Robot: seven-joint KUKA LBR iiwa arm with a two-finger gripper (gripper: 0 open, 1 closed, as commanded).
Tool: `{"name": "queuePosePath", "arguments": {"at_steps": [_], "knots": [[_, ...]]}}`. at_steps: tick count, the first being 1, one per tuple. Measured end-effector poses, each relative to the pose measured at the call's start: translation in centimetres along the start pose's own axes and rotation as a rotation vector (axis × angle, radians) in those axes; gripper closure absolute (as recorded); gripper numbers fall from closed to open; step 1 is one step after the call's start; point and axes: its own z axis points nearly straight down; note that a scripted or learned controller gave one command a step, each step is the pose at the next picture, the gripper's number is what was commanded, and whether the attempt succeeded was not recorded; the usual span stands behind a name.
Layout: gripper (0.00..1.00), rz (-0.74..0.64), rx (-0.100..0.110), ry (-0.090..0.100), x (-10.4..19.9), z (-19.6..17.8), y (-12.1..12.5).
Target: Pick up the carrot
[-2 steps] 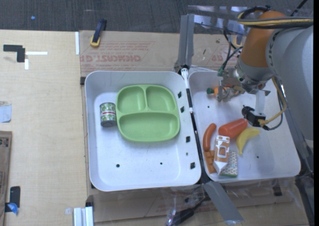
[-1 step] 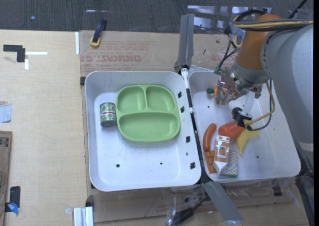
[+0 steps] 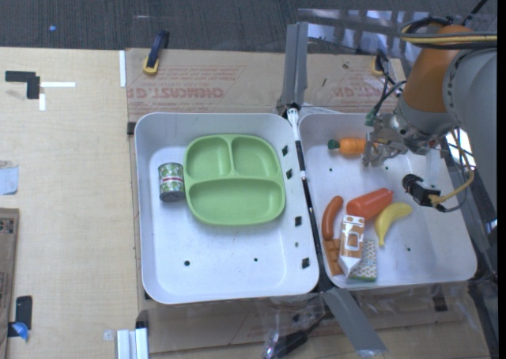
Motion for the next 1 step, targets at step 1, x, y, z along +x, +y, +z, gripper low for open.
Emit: {"name": "queuePosePath", "arguments": {"at_steps": [1], "knots": [[1.00,-0.031,-0.001,0.000,-0.17,-5.45,1.93]]}}
